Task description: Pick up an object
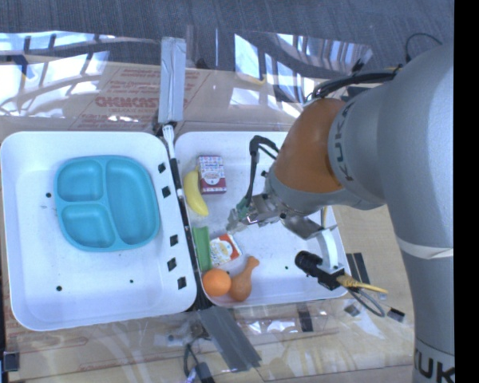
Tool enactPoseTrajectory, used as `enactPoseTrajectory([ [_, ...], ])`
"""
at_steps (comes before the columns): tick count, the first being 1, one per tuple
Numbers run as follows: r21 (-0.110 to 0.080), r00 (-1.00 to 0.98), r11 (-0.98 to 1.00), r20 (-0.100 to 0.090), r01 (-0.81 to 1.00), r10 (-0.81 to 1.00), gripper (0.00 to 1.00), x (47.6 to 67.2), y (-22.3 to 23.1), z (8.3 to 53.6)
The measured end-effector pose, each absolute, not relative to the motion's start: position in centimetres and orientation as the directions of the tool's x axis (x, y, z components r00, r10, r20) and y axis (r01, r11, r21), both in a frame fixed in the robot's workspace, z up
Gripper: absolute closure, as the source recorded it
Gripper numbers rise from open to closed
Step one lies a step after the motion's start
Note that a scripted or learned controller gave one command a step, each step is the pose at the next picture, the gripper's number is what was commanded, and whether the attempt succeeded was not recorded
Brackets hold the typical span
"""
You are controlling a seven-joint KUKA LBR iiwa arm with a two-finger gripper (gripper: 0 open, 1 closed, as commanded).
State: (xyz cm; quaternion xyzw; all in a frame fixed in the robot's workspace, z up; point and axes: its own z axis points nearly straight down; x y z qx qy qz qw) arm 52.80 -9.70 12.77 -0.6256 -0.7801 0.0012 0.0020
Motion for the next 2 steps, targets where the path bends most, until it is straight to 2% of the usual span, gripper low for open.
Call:
enactPoseTrajectory([
  [1,0.026,-0.204,0.204,-0.007,0.979,0.979,0.0,48.5,-9.7,10.3],
  [2,0.014,-0.162,0.162,0.002,0.987,0.987,0.0,50.3,-10.9,10.1],
])
